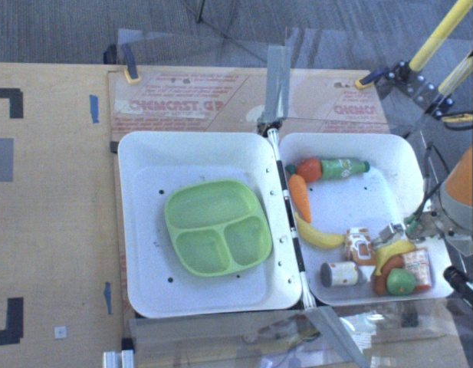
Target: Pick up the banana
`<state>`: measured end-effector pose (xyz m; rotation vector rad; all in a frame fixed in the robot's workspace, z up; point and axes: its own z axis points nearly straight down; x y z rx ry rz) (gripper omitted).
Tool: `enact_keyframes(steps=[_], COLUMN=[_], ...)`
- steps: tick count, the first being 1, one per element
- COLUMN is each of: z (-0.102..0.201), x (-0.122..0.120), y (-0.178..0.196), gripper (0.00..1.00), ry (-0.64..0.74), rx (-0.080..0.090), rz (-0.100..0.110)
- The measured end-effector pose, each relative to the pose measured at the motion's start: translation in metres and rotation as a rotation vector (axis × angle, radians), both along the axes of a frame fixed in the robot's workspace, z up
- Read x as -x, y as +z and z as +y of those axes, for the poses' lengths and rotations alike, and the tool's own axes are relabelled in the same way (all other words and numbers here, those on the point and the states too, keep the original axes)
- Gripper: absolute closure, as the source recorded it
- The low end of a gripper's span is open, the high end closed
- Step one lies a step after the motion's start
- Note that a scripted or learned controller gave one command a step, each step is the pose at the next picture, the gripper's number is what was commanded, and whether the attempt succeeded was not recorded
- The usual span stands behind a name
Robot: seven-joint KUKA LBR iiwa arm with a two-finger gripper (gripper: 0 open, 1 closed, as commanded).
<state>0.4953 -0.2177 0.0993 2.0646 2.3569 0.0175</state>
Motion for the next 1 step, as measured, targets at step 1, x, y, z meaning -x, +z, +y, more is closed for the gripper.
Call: enact_keyframes(steps=[1], z=[0.0023], x=[0.0074], y=[-0.0086], gripper=[0.0], ry=[-0.029], rx=[-0.005], rz=[-0.001])
